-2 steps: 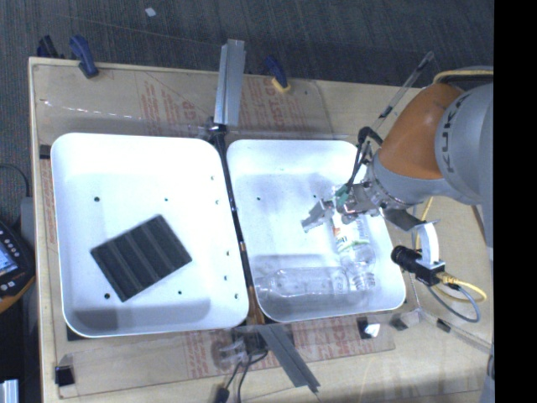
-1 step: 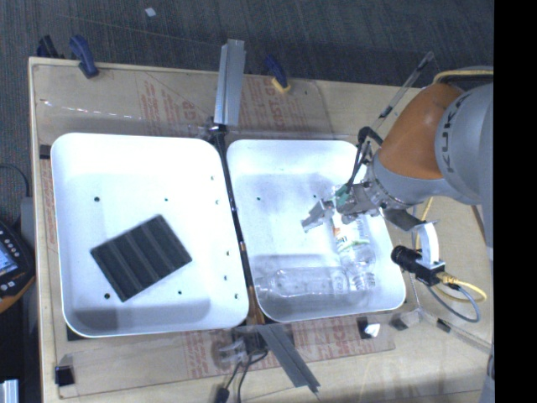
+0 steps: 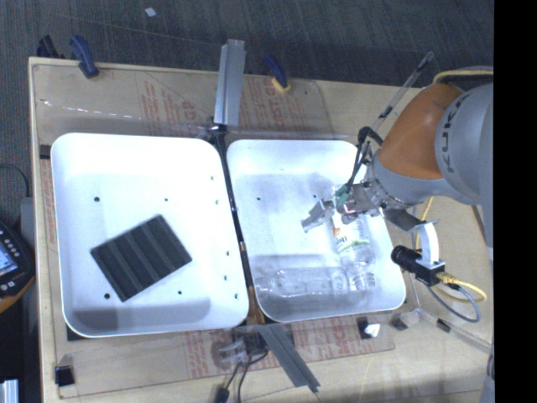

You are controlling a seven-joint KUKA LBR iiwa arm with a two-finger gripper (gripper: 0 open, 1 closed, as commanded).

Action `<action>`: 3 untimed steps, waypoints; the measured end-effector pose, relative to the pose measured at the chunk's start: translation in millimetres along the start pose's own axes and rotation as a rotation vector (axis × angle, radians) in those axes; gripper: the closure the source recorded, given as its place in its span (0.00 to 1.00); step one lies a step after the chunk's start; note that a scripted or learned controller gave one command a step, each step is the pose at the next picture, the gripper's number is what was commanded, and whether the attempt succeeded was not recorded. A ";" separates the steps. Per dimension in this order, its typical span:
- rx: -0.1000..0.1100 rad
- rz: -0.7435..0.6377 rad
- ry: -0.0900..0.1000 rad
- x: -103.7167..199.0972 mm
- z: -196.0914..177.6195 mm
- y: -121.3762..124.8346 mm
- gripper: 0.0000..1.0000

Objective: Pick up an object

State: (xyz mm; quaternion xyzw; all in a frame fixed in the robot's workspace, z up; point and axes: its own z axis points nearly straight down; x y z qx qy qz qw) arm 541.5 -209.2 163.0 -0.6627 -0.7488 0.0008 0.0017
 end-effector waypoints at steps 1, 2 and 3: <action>0.000 0.000 0.000 0.0 0.0 0.0 0.00; 0.000 0.000 0.000 0.0 0.0 0.0 0.00; -0.004 0.008 -0.002 54.8 -96.8 17.2 0.00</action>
